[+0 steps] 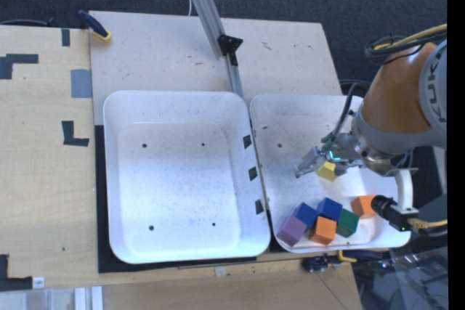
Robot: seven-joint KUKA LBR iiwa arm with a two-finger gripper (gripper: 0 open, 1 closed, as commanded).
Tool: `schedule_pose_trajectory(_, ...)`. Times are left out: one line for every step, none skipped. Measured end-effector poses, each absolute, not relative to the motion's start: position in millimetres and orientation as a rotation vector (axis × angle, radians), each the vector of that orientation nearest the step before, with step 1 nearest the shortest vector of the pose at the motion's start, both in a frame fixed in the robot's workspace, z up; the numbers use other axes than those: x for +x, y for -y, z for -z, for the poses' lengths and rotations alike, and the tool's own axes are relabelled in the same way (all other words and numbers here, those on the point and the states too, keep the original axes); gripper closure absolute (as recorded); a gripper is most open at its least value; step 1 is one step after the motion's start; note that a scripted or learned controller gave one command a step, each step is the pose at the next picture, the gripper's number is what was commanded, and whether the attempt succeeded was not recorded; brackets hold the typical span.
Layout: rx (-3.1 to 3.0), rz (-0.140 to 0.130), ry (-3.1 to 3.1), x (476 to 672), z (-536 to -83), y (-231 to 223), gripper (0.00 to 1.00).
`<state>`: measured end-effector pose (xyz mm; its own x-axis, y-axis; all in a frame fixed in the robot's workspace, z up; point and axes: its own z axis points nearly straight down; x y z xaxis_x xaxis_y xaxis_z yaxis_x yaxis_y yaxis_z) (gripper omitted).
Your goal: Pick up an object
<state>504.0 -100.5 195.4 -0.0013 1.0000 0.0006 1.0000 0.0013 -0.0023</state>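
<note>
Two shallow white bins sit side by side on the bench, and we see the arm (407, 94) reaching from the right over the right bin (290, 112). The gripper (320, 165) hangs low above the middle of that bin, and a small yellow block (328, 170) sits between its fingers (308, 164), which are closed on it; the block looks to be lifted a little from the bin floor, though we cannot tell this for sure. Near the front edge of the same bin lies a group of other blocks, close together: a purple block (293, 229) at the left, a blue block (306, 214) just behind it, an orange block (324, 229) beside them, a second blue block (330, 208), a green block (347, 222), and another orange block (363, 205) at the right, partly hidden by the arm. The left bin (116, 156) stands just beside the right one, touching it along the middle. A grey metal bar (203, 0) runs from the top of the view down toward the bins.
</note>
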Motion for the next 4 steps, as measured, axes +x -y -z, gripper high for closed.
schedule_pose_trajectory(-2.215, -0.008, 2.218, 499.1, -136.3, 91.1, 0.0)
schedule_pose_trajectory(-2.218, -0.006, 2.22, 497.8, -89.1, 90.6, 0.0)
schedule_pose_trajectory(-2.216, -0.004, 2.22, 498.0, -100.8, 89.8, 1.0)
schedule_pose_trajectory(-2.222, 0.001, 2.223, 494.3, -145.1, 95.3, 1.0)
